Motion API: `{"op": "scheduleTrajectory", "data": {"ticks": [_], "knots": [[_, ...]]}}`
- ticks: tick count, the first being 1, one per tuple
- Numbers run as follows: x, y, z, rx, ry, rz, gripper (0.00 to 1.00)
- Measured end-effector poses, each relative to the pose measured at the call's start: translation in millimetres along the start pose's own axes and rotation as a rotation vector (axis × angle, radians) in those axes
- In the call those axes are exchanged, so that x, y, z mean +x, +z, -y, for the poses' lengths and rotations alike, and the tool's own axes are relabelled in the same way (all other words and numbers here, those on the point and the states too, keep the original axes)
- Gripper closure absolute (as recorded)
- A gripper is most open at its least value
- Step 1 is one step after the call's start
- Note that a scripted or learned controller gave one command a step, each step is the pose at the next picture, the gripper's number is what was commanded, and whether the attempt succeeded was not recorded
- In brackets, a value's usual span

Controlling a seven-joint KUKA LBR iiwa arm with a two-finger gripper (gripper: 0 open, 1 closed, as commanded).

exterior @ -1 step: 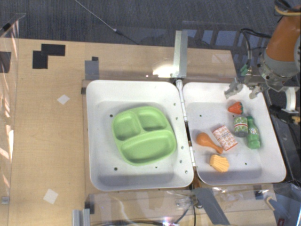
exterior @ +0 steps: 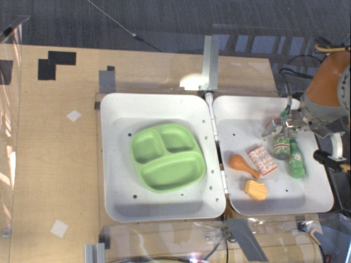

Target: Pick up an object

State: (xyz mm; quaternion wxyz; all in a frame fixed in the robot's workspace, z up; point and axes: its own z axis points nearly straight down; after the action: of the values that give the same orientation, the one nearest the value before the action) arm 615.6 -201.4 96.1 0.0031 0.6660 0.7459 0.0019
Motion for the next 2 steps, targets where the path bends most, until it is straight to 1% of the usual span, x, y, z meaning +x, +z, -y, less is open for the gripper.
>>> {"op": "scheduleTrajectory", "data": {"ticks": [1,2], "knots": [[0,-13,-3,-0.007,-0.003,0.002,1.00],[73,6,22,-0.004,0.333,-0.002,1.00]]}}
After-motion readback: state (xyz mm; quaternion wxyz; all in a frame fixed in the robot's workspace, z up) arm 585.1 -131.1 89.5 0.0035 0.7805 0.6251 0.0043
